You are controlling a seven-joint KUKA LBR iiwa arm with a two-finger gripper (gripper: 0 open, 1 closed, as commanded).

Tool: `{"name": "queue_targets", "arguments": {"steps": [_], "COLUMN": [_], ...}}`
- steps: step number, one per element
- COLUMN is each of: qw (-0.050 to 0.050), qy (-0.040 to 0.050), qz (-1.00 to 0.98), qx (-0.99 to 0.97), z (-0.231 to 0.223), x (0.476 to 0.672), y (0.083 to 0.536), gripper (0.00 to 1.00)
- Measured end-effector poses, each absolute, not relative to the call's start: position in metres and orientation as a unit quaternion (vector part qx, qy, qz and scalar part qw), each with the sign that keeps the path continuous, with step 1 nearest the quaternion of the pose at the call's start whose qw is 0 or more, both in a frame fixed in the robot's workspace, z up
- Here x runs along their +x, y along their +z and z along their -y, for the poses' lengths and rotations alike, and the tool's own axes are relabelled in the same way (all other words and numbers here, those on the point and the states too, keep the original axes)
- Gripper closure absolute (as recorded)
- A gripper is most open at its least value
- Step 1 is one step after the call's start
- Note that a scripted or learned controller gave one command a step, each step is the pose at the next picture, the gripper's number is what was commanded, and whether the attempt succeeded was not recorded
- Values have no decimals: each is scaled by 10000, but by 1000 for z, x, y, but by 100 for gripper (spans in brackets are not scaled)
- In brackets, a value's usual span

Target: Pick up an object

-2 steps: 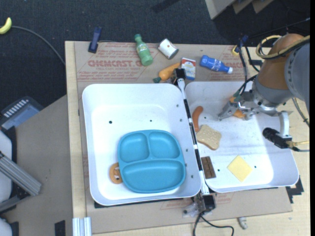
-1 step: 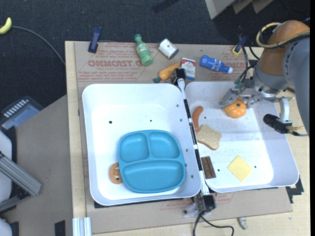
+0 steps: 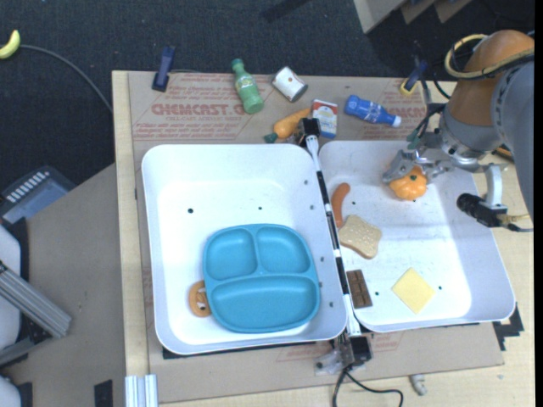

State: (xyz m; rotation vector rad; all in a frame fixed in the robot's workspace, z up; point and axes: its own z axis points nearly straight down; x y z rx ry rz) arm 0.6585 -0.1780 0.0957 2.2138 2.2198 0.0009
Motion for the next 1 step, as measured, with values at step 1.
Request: {"name": "queue_targets", "arguments": {"steps": [1], "qw": [-8], "qy": [6], "qz": [-7077], "qx": [7065], "z": [98], "x": [652], "y": [85], "gripper": [100]}}
